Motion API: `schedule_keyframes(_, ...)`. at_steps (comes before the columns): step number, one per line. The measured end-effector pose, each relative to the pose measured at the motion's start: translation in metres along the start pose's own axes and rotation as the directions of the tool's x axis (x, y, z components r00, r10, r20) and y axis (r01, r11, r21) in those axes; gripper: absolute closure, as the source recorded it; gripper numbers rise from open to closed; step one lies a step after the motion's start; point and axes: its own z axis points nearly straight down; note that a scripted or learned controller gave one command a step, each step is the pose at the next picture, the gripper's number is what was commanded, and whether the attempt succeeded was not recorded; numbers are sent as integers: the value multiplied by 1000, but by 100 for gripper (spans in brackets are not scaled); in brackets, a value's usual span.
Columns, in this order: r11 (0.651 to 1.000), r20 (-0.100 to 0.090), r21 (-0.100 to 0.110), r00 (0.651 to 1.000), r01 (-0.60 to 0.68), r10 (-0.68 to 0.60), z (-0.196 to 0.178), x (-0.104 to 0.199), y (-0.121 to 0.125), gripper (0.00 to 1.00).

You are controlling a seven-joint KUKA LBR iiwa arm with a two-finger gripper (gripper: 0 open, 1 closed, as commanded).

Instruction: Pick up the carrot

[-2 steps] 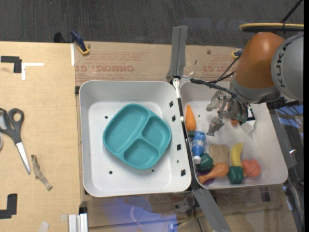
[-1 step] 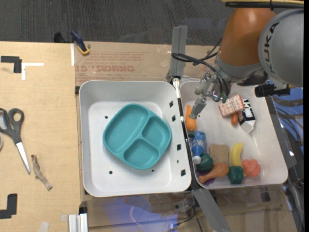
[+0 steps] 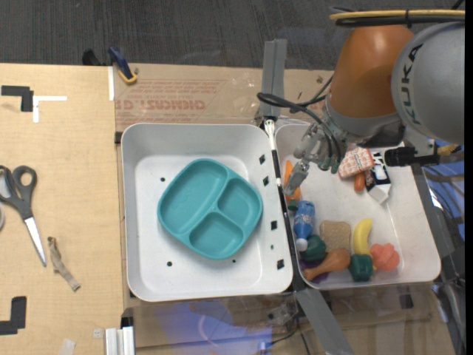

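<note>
At the far left edge of the right bin [image 3: 414,268], the carrot [image 3: 289,179] is seen just beside the hand [image 3: 298,174].

Only a narrow orange sliver of the carrot is shown, lying against the bin's left wall, partly covered by the hand. Whether the hand is open or closed cannot be told. A teal divided plate [image 3: 211,208] is held in the left bin [image 3: 140,257], and scissors [image 3: 24,202] are laid on the worktop [image 3: 59,287] at far left.
</note>
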Motion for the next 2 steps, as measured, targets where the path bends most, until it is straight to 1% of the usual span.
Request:
schedule_keyframes(1, 995, 1, 0, 995, -104, 104, 0, -19, -24, 0)
schedule_keyframes(2, 994, -1, 1, 994, -106, 106, 1, -3, 5, 0)
